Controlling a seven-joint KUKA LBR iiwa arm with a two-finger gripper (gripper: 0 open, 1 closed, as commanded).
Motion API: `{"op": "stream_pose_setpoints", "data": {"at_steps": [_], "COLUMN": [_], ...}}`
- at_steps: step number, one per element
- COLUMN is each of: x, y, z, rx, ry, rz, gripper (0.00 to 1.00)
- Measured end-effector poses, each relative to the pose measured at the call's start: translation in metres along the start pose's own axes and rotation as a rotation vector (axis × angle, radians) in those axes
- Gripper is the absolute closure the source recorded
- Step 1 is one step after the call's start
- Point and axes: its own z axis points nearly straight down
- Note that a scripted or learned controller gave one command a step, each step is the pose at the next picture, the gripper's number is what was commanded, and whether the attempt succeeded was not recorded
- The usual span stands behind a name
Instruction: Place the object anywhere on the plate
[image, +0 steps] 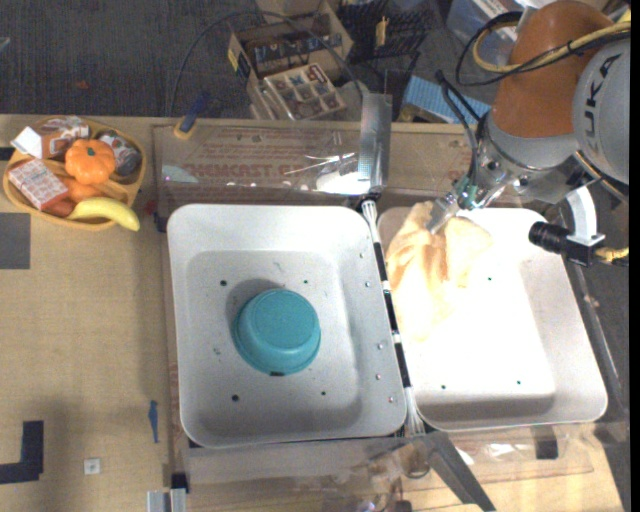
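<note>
The cloth (436, 262), pale and crumpled, hangs from the pincer (452, 206), which is clenched on its top corner over the right bin (560, 395). The teal plate (278, 331) in the left bin (200, 250) is bare, so carrying across and releasing remain.

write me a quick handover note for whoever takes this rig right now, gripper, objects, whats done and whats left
Gripper: over the back left corner of the right bin, at the top edge of the cream cloth. The cloth looks pulled up toward it, but the fingers are too small to read.
Cloth: bunched along the left side of the right bin, mostly lying on the bin floor.
Plate: a teal dish sits in the middle of the left bin, nothing on it.
Done: arm has reached the cloth.
Left: lift the cloth across the divider and set it on the teal dish.
</note>
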Motion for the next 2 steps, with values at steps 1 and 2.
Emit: {"op": "stream_pose_setpoints", "data": {"at_steps": [1, 2], "x": [0.0, 0.041], "y": [0.001, 0.026], "z": [0.001, -0.009], "rx": [0.0, -0.002], "ry": [-0.001, -0.001], "rz": [-0.001, -0.401], "gripper": [1.0, 1.0]}}
